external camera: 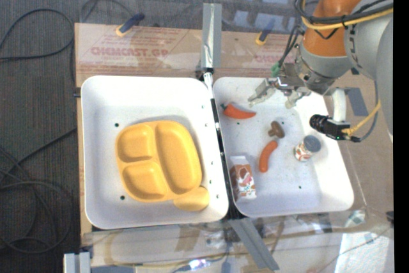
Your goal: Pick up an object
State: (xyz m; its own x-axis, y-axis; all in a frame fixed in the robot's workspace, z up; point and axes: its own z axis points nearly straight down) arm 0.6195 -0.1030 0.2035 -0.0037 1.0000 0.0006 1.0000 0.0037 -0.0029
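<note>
The right bin [332, 192] holds several small objects. A red-orange pepper [238, 112] lies near its far left corner. Close to the middle sit a small brown lump [276, 129] and an orange sausage [268, 155]. A small round tin [307, 148] lies to the right, and a brown snack packet [243, 181] rests near the front left. My gripper [278, 96] hangs over the bin's far edge with its fingers spread open and nothing between them. It is right of the pepper and beyond the brown lump.
The left bin [102, 99] holds a yellow divided tray [158, 158] with a yellow rounded piece [192, 200] at its front right corner. A metal divider [211, 41] runs between the bins. The arm's orange band [335, 6] looms over the right bin's far right corner.
</note>
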